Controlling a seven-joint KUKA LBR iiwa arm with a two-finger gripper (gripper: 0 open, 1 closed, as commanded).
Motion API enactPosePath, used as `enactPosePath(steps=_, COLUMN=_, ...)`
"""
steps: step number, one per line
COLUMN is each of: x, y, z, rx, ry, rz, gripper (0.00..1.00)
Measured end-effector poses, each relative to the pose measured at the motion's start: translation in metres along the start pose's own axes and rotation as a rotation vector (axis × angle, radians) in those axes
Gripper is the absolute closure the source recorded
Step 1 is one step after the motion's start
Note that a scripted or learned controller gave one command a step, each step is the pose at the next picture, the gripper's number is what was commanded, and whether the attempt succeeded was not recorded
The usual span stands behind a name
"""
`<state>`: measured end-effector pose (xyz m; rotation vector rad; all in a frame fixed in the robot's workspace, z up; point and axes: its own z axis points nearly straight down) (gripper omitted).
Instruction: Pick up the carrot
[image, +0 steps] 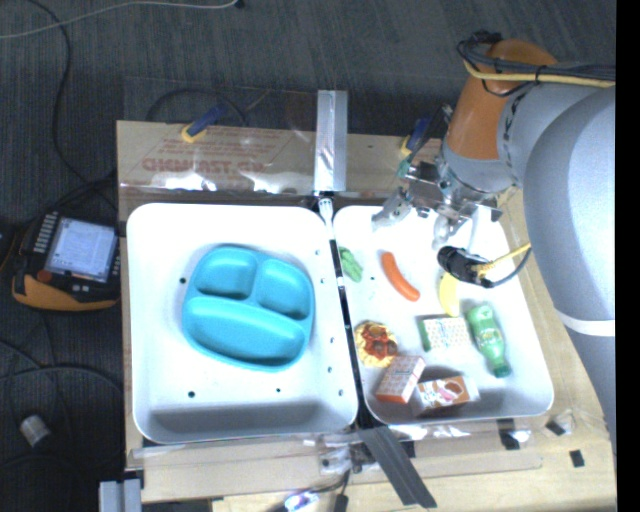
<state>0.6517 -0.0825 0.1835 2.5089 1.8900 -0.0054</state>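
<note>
The carrot (401, 277) lies in the right bin (520, 310), in the far-left part of it. It is a short orange-red stick set at a slant on the white floor, and nothing touches it. Just left of the carrot, close to the wall shared with the other bin, sits a small green vegetable (350, 264). Right of the carrot, near but apart from it, lies a pale yellow piece (448, 294).

Nearer the camera than the carrot and slightly to its left is a round patch of toy food in yellow and red (377, 342). Next to that, further from the carrot, come a small green-and-white box (441, 332) and a green bottle (488, 340) lying on its side. Furthest from the carrot within this bin are an orange carton (400, 380) and a red-and-white carton (443, 393), side by side near the front wall.

The gripper (425, 205) hangs beyond the carrot and to its right, over the far edge of the bin and apart from the carrot. Whether it is spread or closed cannot be told from this angle.

Well to the left of the carrot, past the dividing wall, the left bin (160, 390) holds a blue divided tray (250, 305). Further left still from the carrot, off the bench, lies a handheld device with a lit screen (75, 250).
</note>
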Motion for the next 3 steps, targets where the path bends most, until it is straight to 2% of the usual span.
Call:
enactPosePath(steps=1, x=-0.03, y=-0.019, z=0.095, rx=-0.009, ry=0.002, rz=0.228, gripper=0.0)
enactPosePath(steps=2, x=0.008, y=0.015, z=-0.051, rx=0.0, ry=-0.001, rz=0.047, gripper=0.0)
enactPosePath(steps=3, x=-0.019, y=-0.007, z=0.05, rx=0.002, ry=-0.003, rz=0.146, gripper=0.0)
